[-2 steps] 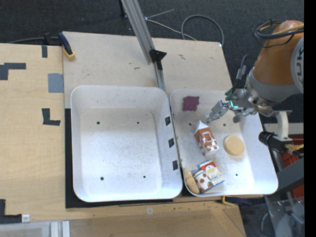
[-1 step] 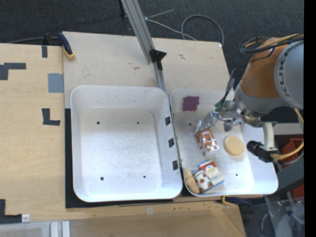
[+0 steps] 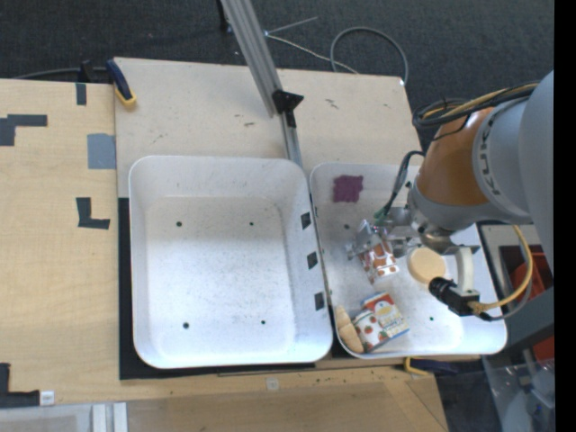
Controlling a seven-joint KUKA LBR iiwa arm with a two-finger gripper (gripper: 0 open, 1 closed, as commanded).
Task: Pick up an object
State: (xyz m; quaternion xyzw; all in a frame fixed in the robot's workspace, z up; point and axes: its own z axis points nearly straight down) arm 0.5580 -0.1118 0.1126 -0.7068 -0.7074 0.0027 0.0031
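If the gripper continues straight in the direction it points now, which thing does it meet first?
Probably the small red-and-white packet: the gripper points down into the right bin just above it. Depth is unclear, so whether they touch I cannot tell.
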